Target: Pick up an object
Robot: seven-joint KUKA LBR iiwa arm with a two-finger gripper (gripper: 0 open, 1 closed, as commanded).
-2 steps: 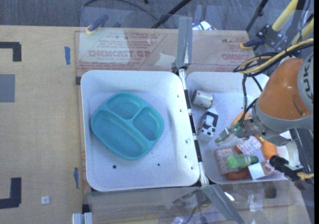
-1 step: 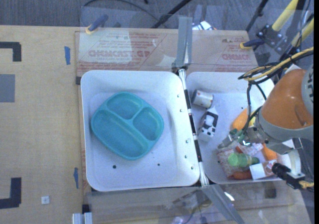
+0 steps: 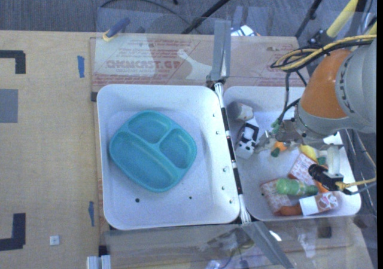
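Gripper (image 3: 276, 140) low in right bin (image 3: 257, 202), finger state impossible to tell. Black-and-white toy (image 3: 246, 139) just left of it; green bottle (image 3: 293, 188) below, apart.

Teal divided plate (image 3: 153, 150) in white bin (image 3: 119, 97) (arm (image 3: 347, 88) grey, orange-banded).

Reading from above my reach: a clear plastic sheet (image 3: 149, 61) is lying behind the two bins, and reddish block lettering is running across it. I am making it out as something like "CHEMCAST", followed by two or three smaller characters I cannot resolve. A red-and-white packet (image 3: 323, 202) in the right bin (image 3: 251, 202) is showing printed marks, too small and blurred to read. Nothing else legible is showing.
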